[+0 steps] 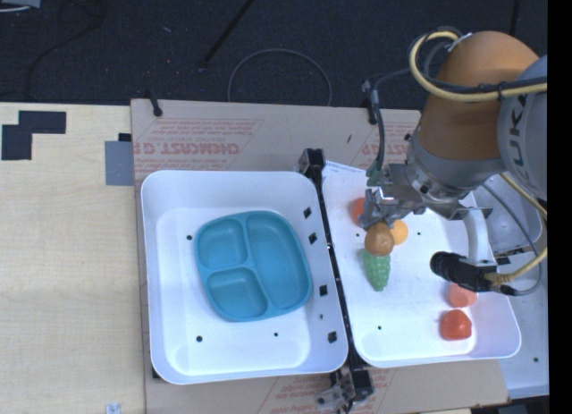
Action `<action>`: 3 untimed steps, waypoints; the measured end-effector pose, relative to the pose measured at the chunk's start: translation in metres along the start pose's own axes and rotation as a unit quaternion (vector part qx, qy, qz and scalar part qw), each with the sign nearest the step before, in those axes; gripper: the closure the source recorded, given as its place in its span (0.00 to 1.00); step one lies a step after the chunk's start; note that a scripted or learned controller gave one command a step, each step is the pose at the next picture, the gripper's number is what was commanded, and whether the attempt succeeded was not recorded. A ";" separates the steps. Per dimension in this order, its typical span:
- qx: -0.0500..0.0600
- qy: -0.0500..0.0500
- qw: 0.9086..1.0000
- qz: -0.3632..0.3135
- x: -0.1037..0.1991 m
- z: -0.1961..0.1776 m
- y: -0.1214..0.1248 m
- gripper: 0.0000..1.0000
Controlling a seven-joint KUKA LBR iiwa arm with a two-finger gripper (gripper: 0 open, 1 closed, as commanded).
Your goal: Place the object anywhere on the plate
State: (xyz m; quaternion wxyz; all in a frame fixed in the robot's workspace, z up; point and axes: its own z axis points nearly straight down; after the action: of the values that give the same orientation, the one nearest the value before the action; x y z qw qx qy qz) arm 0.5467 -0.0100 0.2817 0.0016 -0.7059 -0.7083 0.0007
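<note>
While the pincer (pixel 380 223) hangs low in the right bin (pixel 500 341), clenched on a brown potato-like object (pixel 379 241), a green piece (pixel 377 270) sits just below; the blue plate (pixel 252 265) lies leftward, across the divider.

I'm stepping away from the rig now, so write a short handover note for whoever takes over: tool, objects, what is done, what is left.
Tool: low in the right bin, at a brownish potato-like piece; grip not confirmed.
Objects: green piece just below it, orange piece beside it, two red pieces toward the bin's right front.
Plate: blue, three compartments, in the left bin, nothing on it.
Done: nothing placed.
Left: secure one object and set it on the plate.
</note>
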 end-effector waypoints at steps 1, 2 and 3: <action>0.000 0.000 1.000 0.000 0.049 0.008 0.007 1.00; 0.002 0.000 1.000 0.000 0.088 0.038 0.015 1.00; 0.002 0.000 1.000 0.000 0.143 0.058 0.019 1.00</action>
State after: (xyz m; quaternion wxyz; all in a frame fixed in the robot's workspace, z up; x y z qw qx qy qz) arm 0.5651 0.1329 0.2237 0.0026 -0.7057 -0.7085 0.0021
